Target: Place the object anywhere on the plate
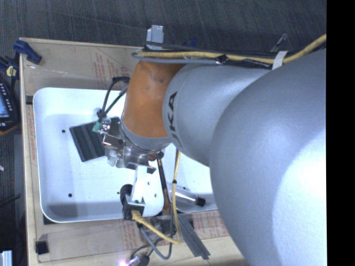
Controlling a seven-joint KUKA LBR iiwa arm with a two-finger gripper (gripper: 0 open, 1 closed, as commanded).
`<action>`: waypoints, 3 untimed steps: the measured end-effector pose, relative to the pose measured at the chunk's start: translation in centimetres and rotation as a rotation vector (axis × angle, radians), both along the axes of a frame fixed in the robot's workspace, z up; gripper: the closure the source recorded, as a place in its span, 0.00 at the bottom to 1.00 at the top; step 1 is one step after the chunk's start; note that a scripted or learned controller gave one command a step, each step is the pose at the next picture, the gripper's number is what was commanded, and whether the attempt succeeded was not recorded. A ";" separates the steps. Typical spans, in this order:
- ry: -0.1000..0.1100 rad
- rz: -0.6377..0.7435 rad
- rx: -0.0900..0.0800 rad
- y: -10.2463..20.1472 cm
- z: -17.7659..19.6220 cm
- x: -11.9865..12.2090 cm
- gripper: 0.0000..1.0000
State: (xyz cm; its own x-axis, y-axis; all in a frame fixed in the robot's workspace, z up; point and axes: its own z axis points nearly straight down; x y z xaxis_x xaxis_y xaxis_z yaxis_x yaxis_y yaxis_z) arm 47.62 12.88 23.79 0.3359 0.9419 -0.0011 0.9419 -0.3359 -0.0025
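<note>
The big grey arm comes in from the right and covers most of the view, with its orange band over the middle of the desk. Under the band the wrist goes down to the end effector, which is above the white bin on the left, near the middle of that bin. Whether the end effector is spread or pressed together I cannot tell, because the wrist and its metal parts hide the tips, and I see nothing clearly pinched there. A dark flat ribbed object lies on the floor of the white bin, just to the left of the end effector, a little tilted; its right edge is very near the metal parts, but whether they touch I cannot tell. This may be the object of the task, though I am not certain. Black cables rise from the end effector toward the orange band. Toward the front of the white bin, below the end effector, there is a white bracket with a yellow cable and a small dark cylinder to its right. A blue clamp sits at the far left corner of the desk, beyond the white bin.
</note>
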 end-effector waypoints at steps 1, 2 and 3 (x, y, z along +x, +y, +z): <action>0.003 -0.352 -0.002 -3.7 -4.9 4.6 1.00; 0.007 -0.509 -0.002 -9.7 -4.8 3.9 1.00; 0.003 -0.666 -0.002 -3.8 -1.4 4.6 1.00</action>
